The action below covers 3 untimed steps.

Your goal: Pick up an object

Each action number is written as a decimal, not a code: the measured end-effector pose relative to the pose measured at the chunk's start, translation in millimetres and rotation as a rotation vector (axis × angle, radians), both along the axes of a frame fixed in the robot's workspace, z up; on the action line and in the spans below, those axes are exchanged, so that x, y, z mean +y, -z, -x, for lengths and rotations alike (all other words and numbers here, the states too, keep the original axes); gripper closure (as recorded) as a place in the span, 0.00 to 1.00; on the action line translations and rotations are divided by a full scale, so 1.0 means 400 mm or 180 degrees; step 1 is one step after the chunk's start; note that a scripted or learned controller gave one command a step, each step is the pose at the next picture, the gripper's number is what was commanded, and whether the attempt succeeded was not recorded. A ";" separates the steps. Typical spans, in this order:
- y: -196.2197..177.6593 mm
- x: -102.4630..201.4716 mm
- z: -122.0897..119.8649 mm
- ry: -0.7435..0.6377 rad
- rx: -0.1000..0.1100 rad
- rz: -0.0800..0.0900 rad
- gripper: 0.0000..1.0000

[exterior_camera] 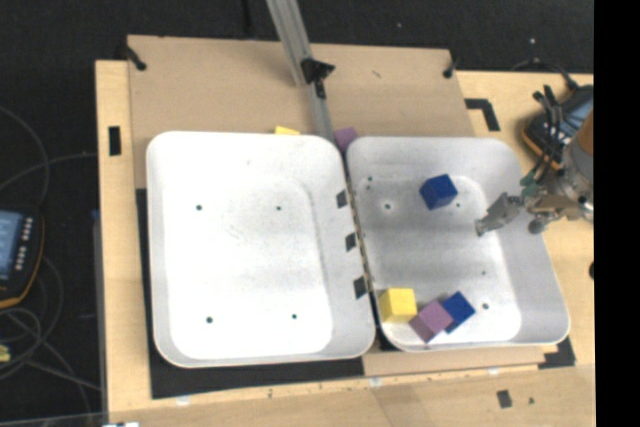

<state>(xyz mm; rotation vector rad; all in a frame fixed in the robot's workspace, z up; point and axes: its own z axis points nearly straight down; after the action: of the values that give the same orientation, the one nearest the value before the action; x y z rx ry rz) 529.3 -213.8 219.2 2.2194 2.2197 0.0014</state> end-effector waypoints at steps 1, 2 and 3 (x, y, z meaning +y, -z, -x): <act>0.194 0.049 -0.160 -0.0017 0.0016 -0.0007 0.00; 0.307 0.158 -0.282 -0.0021 -0.0008 0.0004 0.00; 0.275 0.148 -0.278 -0.0025 -0.0003 0.0010 1.00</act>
<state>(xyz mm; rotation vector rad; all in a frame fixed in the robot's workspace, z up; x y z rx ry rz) 640.4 -154.5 109.2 2.2085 2.2264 -0.0012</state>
